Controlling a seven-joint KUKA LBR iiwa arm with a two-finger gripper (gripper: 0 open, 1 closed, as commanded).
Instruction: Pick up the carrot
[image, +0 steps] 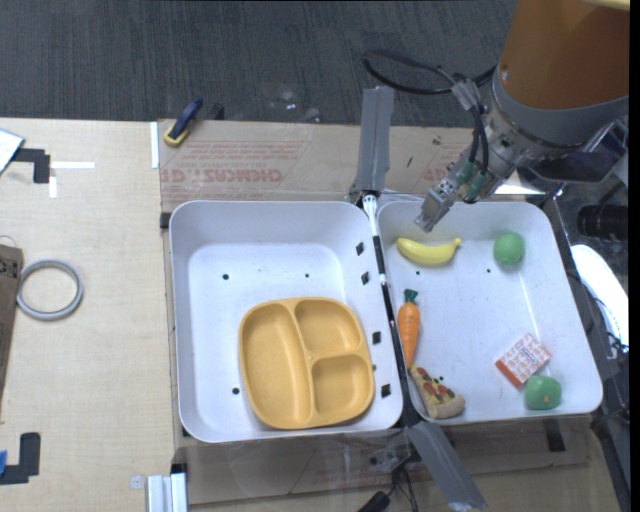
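From above, the carrot (409, 331) lies in the right bin (575, 300), against its left wall, between the banana (429, 250) and a pizza slice (436, 392). The gripper (437, 209) hangs just above the banana; whether it holds anything I cannot tell

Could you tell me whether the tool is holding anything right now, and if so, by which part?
Nothing is held: the tool hangs above the banana, and the carrot lies untouched.
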